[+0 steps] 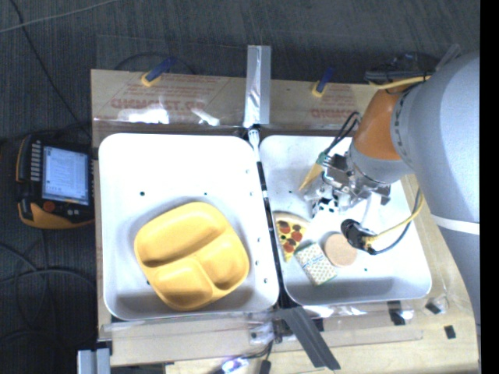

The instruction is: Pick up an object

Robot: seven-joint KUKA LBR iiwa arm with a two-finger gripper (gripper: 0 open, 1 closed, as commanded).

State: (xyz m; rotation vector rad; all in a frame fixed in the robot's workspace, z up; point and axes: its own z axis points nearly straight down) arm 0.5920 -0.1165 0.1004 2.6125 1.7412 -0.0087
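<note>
gripper [337, 189] hanging low over right bin [405, 279], probably to reach the small objects | jaws state: cannot tell | round biscuit-like object [339, 249] lying at its 6 o'clock, patterned packet [315, 264] beside it

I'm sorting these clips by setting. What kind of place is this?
Probably a robot lab's grasping bench: a taped board holding two white bins, a teach pendant on the carpet, and an arm reaching in.

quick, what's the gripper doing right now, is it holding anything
Gripper: over the right bin; whether it grips anything cannot be told from this view.
</note>
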